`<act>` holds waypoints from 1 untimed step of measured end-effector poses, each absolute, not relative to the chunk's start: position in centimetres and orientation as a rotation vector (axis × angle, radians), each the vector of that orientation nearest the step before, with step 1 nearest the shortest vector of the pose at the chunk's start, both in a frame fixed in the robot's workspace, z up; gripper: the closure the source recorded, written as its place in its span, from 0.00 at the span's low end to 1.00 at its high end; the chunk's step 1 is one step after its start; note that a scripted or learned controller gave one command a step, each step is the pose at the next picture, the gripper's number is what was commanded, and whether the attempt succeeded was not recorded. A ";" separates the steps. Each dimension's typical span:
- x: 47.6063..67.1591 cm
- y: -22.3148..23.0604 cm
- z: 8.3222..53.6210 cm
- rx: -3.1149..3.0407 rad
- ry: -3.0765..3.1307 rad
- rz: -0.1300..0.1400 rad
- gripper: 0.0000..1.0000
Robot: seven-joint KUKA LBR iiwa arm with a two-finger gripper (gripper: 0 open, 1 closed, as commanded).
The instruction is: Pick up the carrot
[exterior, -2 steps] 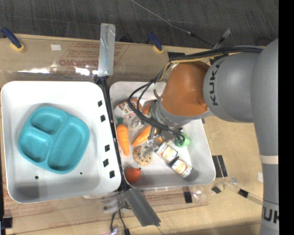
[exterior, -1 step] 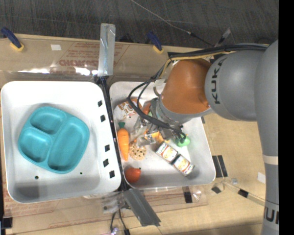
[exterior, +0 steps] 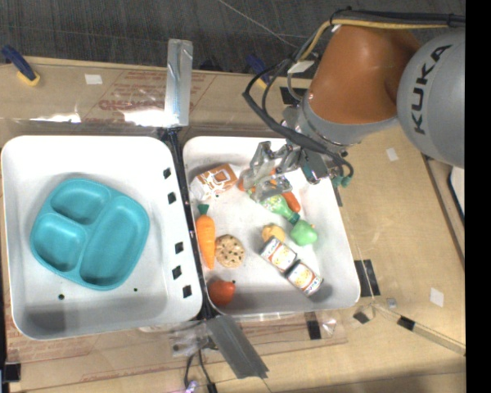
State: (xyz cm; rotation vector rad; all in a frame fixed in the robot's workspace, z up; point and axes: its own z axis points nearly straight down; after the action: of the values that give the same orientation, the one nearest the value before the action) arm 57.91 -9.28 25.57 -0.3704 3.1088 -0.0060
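Carrot (exterior: 205,236) lies lengthwise against the left wall of the right bin (exterior: 337,219), its green tip toward the far side and its orange body pointing toward the near rim. Starting from the left of the bench, the left bin (exterior: 16,244) holds a teal plate (exterior: 88,232) with three compartments, set at a slight angle. A row of black clips runs down the divide between the two bins. In the right bin, just past the carrot, a round cookie (exterior: 229,251) sits beside it, and a red tomato (exterior: 222,291) rests near the front corner below both. Toward the far end is a small white and orange packet (exterior: 215,179). Further right come a yellow piece (exterior: 271,233), two small labelled jars (exterior: 291,266) lying end to end, and a green pepper (exterior: 304,234). The gripper (exterior: 270,178) hangs over the far middle of the right bin, above a green and orange toy vegetable (exterior: 283,204), well apart from the carrot. Whether its claw is wide or narrow I cannot tell. The arm (exterior: 368,72) enters from the right.
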 end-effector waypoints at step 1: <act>64.5 -2.4 24.9 -0.775 3.042 0.000 1.00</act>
State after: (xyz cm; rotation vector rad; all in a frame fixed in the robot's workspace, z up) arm 64.50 -2.44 24.87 -0.7750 3.0418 0.0003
